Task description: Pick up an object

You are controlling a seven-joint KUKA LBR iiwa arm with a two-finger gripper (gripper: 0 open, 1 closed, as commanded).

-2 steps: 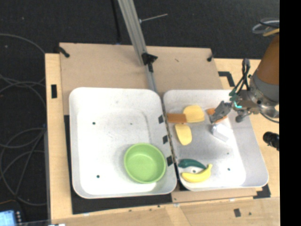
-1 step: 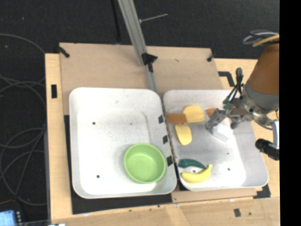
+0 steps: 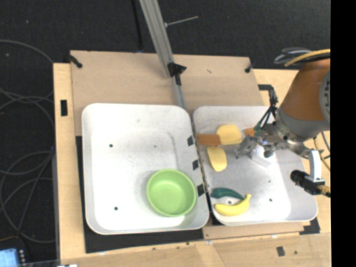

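Note:
In the right bin (image 3: 278,204) lie a yellow block (image 3: 229,134) with a brown handle-like piece (image 3: 208,139) beside it, a pale yellow oval piece (image 3: 217,159), and a yellow banana (image 3: 232,206) resting against a dark green item (image 3: 223,193) near the front edge. A light green bowl (image 3: 171,192) sits in the left bin (image 3: 111,127) at its front right. My gripper (image 3: 254,147) hangs low over the right bin's middle, just right of the yellow block. Nothing shows between its fingers.
A slanted metal pole (image 3: 158,32) rises from behind the bins at the back. The grey arm with its orange band (image 3: 305,96) covers the right bin's far right side. A black fitting (image 3: 305,179) sits at the right rim.

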